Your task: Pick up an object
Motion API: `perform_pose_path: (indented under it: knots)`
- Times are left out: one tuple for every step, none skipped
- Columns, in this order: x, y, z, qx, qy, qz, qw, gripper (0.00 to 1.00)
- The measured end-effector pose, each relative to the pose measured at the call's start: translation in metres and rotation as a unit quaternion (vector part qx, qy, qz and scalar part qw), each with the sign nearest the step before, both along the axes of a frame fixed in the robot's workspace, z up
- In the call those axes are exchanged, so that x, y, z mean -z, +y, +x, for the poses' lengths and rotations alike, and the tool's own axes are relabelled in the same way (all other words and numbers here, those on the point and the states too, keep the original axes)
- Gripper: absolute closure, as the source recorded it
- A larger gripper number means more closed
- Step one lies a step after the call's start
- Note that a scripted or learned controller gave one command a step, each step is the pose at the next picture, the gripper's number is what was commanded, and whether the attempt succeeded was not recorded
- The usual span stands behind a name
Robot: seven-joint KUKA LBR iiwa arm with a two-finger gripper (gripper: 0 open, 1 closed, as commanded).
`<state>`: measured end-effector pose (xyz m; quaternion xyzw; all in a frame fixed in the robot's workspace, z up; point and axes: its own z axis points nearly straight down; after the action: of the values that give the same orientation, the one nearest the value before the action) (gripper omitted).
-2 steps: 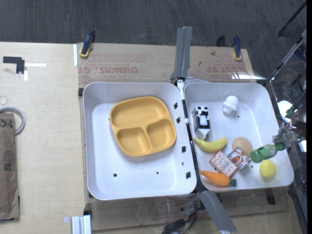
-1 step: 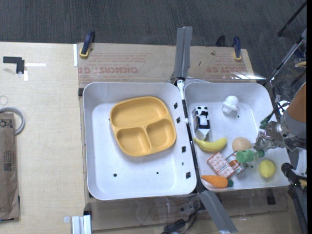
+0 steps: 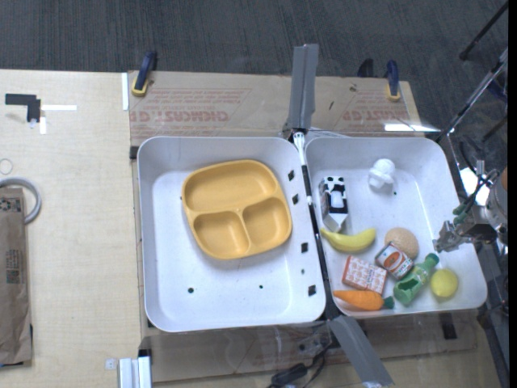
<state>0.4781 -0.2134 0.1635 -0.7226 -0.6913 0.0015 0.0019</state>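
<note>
The right bin holds several toy foods: a black-and-white milk carton, a white lump, a banana, a tan bun, a red can, a red-and-white box, a carrot, a green bottle and a lemon. My gripper reaches in at the bin's right rim, just above the lemon and right of the bun. It is small and dark against the frame behind it, and I see nothing held in it.
A yellow divided plate lies in the left bin. A grey divider post stands between the bins at the back. Cardboard with clamps lies behind them. A brown bag sits far left.
</note>
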Motion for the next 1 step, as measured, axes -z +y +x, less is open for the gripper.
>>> perform_pose_path:
  knots:
    - [-0.1017,-0.0079,0.0195,0.237,0.001,-0.0024,0.9714,1.0]
